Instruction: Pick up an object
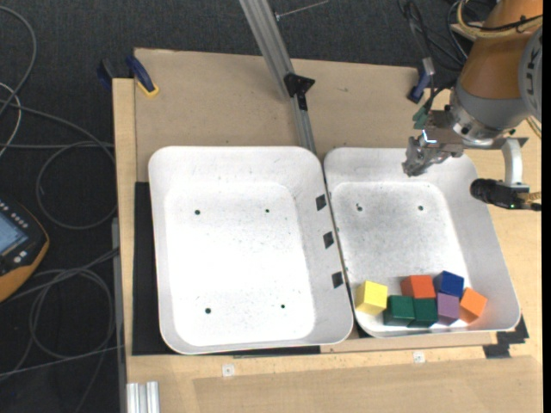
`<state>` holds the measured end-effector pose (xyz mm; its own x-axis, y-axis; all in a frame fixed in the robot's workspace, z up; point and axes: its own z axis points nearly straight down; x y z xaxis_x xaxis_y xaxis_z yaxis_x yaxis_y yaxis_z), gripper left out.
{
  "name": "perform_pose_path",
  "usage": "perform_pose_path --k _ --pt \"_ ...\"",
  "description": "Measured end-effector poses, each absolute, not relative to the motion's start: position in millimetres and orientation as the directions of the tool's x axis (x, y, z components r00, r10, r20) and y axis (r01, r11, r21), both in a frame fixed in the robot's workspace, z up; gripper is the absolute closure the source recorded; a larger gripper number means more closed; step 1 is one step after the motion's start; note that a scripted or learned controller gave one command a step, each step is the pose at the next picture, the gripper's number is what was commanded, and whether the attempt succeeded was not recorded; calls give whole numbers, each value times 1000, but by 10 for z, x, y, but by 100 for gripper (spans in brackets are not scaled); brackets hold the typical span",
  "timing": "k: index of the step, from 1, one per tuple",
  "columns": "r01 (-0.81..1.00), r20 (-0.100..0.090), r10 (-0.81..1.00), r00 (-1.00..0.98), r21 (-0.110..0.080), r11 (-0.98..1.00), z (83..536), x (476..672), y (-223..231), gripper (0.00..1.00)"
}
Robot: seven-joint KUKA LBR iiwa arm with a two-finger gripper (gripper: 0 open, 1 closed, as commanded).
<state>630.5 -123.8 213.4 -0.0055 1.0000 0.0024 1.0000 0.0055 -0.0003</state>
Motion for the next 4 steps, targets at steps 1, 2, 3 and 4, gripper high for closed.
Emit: perform_pose_path --k 1,2,3,4 --pt "1000 3 1000 -6 -1 6 2162 6268 -740 100" --pt "1000 3 1000 -6 -2 6 2137 6271 -222 100" --pt "1000 2 1000 -6 2 6 2284 6325 251 100" --pt "1000 2 1000 -7 4 7 2423 6448 773 100"
